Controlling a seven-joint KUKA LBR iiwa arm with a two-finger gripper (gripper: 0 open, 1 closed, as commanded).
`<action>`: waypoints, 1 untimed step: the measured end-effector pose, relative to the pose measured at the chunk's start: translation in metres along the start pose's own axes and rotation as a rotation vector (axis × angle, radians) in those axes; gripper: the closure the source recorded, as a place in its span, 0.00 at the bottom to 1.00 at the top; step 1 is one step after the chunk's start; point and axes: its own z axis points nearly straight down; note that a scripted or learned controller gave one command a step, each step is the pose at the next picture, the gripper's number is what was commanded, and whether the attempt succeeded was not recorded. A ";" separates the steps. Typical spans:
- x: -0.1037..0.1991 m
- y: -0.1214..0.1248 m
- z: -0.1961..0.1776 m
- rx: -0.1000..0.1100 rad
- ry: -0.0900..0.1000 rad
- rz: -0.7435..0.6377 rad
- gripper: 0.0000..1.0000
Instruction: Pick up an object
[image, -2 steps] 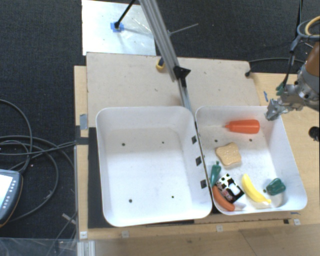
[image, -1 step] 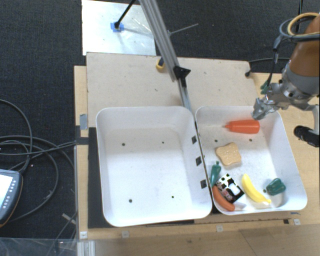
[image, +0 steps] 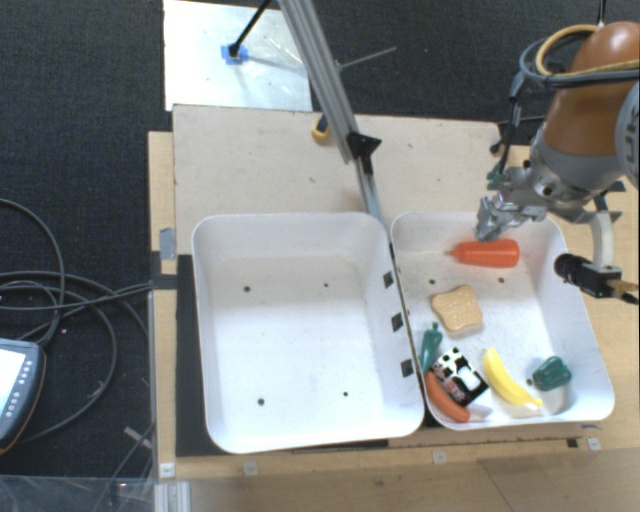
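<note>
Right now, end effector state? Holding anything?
End effector: just above the orange carrot in the right bin; open or closed cannot be told, and nothing shows between its fingers.

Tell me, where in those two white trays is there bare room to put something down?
The left shallow white bin shows bare floor wall to wall. In the right white bin, free floor lies between the orange carrot-shaped toy and the tan bread-slice toy, and right of the bread. The near end is crowded around the yellow banana toy.
</note>
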 end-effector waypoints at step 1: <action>0.056 0.008 -0.004 -0.001 0.000 -0.001 1.00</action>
